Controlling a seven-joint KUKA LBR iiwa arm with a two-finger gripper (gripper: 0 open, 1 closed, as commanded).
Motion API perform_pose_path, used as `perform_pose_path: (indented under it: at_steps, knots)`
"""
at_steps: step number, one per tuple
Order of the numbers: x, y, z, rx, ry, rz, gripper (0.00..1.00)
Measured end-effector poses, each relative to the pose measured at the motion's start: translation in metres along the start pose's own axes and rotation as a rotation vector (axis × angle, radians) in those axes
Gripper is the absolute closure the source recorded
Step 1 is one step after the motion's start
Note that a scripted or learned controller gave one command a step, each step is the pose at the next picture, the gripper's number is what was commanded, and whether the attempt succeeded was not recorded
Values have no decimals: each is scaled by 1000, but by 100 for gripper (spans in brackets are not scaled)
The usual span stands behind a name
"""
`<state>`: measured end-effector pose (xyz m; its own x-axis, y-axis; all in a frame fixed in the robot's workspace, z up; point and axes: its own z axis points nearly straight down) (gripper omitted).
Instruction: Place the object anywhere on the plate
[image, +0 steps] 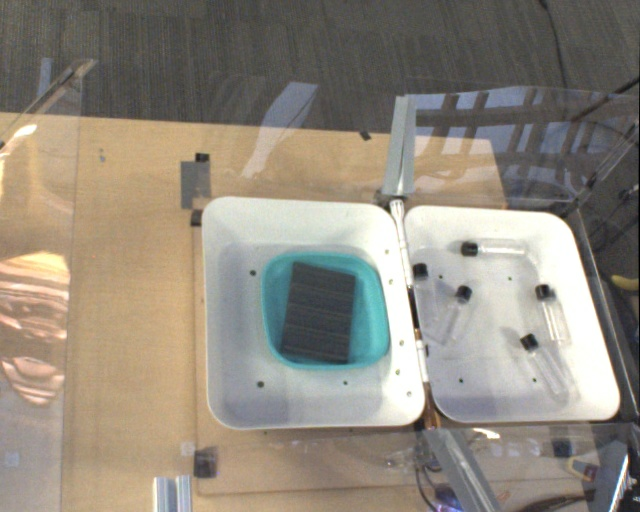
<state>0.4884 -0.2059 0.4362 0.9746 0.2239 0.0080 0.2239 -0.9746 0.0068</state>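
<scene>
We log the worktop (120, 330) first: pale wood, with glare patches along its left side. On it sit two shallow white bins side by side, touching along a central seam.

Left bin (230, 380): holds a teal plate (372, 330), squarish with rounded corners, near the bin's middle. On the plate lies a dark grey ribbed block (319, 312), a flat rectangle tilted slightly off the bin's edges and resting wholly within the plate's rim. So the task's thing sits on the plate.

Right bin (590, 400): we count five clear vials with black caps, scattered and lying flat. One vial (492, 247) lies near the far edge, one (420, 280) close to the seam, one (455, 310) just beside that, one (550, 312) toward the right wall, and one (543, 362) nearer the front.

The claw's state we cannot tell from this view.
</scene>
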Motion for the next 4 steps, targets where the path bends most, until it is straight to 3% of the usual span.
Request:
perform_pose_path:
  at_steps: [2, 3, 4]
  knots:
    - [0, 0, 0, 0, 0, 17, 0]
    - [110, 24, 2, 1, -1, 0, 0]
    - [77, 17, 1, 3, -1, 19, 0]
